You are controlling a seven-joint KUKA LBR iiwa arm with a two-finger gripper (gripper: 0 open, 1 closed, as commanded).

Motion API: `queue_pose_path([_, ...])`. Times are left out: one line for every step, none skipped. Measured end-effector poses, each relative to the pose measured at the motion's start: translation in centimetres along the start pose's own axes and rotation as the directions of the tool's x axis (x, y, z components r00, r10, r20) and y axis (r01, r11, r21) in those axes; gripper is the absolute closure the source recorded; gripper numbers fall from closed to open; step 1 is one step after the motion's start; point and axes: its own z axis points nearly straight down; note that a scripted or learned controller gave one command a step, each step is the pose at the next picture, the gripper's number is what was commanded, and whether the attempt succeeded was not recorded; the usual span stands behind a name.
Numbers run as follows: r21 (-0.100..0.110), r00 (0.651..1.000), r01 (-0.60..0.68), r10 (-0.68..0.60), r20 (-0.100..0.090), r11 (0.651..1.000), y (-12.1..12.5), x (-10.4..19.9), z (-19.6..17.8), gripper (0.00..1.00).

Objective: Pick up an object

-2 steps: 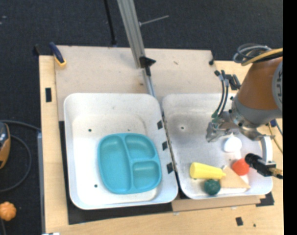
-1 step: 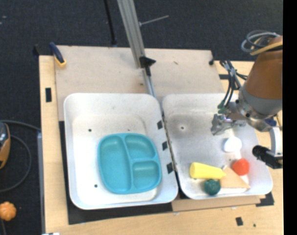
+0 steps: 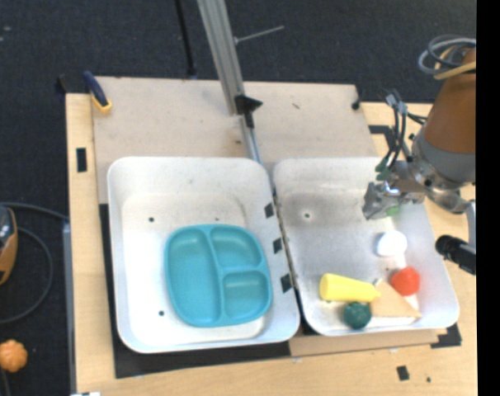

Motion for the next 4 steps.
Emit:
queue_pose_path([0.004,1.0,0.004,-0.004,-0.003,1.0,0.1,4.5,-0.1,1.0])
queue_pose_path([0.005,1.0,0.002,-0.002,-0.002,1.0,0.2,9.3,1.6,1.0])
queue_pose_path([0.005,1.0,0.004,-0.004,-0.002,1.0,0.1,15.2,2.8,1.0])
queue_pose_path([0.004,1.0,0.004,-0.004,-0.003,1.0,0.3,20.0,2.2,1.0])
